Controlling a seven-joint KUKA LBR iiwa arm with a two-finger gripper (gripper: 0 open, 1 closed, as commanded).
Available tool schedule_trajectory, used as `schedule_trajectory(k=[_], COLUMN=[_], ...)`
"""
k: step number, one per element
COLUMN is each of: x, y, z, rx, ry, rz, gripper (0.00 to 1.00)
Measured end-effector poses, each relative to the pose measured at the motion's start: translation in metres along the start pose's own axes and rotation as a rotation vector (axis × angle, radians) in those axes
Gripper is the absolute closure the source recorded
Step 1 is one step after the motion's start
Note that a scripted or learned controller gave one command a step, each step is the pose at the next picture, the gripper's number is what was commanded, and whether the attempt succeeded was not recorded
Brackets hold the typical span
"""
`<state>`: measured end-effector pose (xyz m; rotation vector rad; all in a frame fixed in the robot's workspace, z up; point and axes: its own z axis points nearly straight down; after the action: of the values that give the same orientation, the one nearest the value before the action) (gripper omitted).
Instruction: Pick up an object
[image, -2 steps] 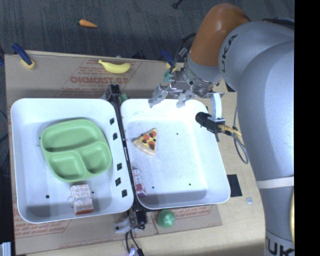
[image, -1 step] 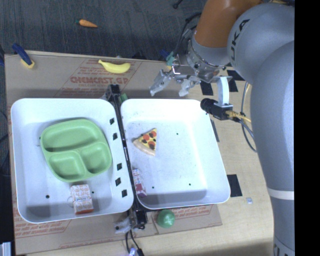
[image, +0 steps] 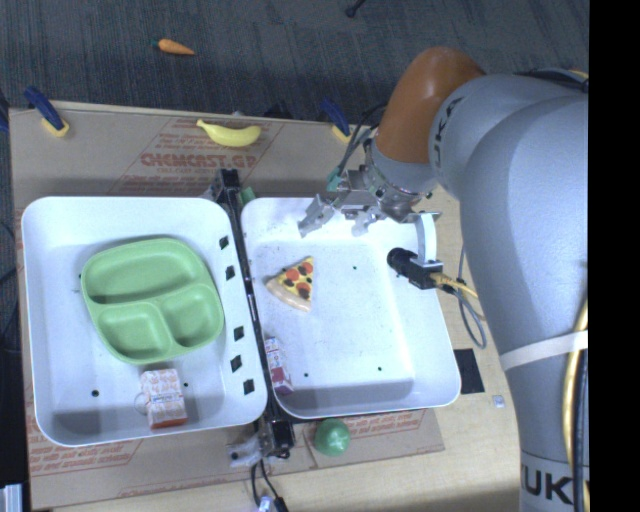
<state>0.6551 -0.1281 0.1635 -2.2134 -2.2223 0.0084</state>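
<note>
A toy pizza slice lies flat in the right bin, towards its upper left. My gripper hangs over the back edge of that bin, up and to the right of the slice and apart from it. Its two grey fingers are spread and open, with only white bin floor between them. A small red and white packet leans against the right bin's left wall. In the left bin sit a green divided plate and a small carton near the front.
A yellow banana lies on the cardboard behind the bins, and a green ball sits in front of the right bin. An orange carrot is on the dark floor beyond. Blue clamps hold the cardboard's back edge.
</note>
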Motion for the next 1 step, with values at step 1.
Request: schedule_trajectory(k=[1], x=[0.0006], y=[0.0016], z=[-0.0127], rx=[-0.003], ry=[0.0], rz=[-0.004], gripper=[1.0])
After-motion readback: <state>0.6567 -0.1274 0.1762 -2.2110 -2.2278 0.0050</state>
